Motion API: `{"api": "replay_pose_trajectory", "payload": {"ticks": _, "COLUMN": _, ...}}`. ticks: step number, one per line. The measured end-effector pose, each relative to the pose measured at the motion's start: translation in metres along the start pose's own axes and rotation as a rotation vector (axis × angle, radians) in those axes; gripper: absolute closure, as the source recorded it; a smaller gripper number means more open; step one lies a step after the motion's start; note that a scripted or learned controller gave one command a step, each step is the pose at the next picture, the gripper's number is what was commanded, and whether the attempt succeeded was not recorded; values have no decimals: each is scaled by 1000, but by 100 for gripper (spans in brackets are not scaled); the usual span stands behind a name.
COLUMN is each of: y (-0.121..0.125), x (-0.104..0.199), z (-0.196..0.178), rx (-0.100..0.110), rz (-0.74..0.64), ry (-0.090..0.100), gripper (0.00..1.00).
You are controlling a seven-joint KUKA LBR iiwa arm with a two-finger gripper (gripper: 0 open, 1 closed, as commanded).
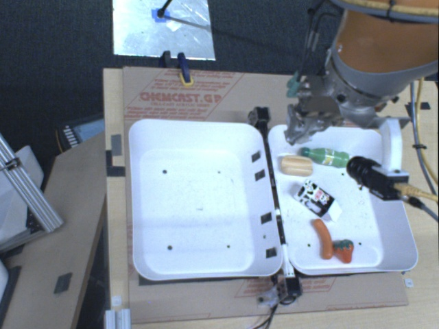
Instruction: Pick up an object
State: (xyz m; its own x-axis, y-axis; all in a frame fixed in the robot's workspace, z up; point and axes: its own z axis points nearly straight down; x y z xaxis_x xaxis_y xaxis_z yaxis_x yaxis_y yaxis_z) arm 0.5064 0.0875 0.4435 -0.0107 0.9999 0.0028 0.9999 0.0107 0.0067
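The tool (pixel 300 130) hangs above the far left corner of the right bin (pixel 405 242); whether it is open or closed cannot be told, and nothing is seen held. The green bottle (pixel 325 156) and tan roll (pixel 296 165) lie just beside it. A good grasp calls for centring over one object, clear of its neighbour, before descending.

A dark floor (pixel 55 40) filled the top left. A shiny silver sheet (pixel 163 19) lay there, above the brown board (pixel 206 94).
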Motion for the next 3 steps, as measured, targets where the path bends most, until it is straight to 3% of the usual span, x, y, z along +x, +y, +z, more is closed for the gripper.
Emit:
{"api": "replay_pose_trajectory", "payload": {"ticks": 1, "y": -20, "x": 23, "z": -15, "rx": 3, "rz": 4, "ry": -1, "gripper": 100}}
{"api": "replay_pose_trajectory", "payload": {"ticks": 2, "y": -18, "x": 43, "z": -42, "rx": 2, "rz": 4, "ry": -1, "gripper": 100}}
{"api": "replay_pose_trajectory", "payload": {"ticks": 3, "y": 46, "x": 82, "z": -41, "rx": 3, "rz": 3, "ry": -2, "gripper": 100}}
